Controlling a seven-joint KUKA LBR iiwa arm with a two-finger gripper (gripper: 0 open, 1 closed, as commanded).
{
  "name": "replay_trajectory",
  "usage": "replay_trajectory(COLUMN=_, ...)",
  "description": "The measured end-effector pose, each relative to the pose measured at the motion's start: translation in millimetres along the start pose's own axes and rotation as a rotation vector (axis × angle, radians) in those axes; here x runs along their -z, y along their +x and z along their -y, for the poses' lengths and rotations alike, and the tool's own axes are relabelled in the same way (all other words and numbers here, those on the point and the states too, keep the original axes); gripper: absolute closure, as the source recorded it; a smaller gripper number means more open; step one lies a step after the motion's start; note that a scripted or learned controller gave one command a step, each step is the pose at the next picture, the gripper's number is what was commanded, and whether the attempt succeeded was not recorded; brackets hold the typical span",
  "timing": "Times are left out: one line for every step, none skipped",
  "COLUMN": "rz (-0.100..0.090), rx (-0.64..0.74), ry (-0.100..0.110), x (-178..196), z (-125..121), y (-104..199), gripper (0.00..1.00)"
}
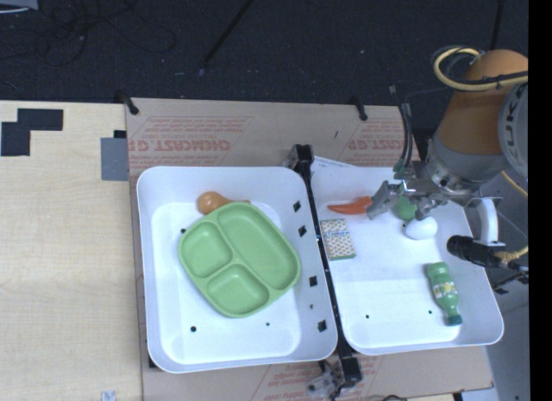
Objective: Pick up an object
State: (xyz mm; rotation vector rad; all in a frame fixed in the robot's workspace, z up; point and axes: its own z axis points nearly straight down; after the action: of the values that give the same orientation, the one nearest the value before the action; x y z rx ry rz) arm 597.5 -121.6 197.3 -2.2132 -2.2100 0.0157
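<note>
Nearest the camera in the right bin (483,326), a small green bottle (442,291) with a yellow label lies on its side near the right wall. Across the divider, the left bin (155,304) holds a green divided plate (238,258), and an orange ball (210,202) peeks out behind the plate's far edge. Back in the right bin, a small patterned packet (337,239) lies beside the divider. Farther in, a white egg-like object (421,228) rests just below the gripper (404,206). The fingers pinch a small green object (404,209) over the far part of the right bin. An orange carrot-shaped piece (348,207) lies just to the left.
</note>
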Motion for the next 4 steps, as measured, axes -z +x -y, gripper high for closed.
replay_trajectory(rz=0.002, rx=0.002, ry=-0.013, x=8, z=-3, y=0, gripper=0.0)
replay_trajectory(rz=0.002, rx=0.005, ry=-0.012, x=-51, z=-8, y=7, gripper=0.0)
replay_trajectory(rz=0.001, rx=0.001, ry=-0.016, x=-102, z=-10, y=9, gripper=0.0)
replay_trajectory(rz=0.002, rx=0.0, ry=-0.019, x=-88, z=-10, y=7, gripper=1.0)
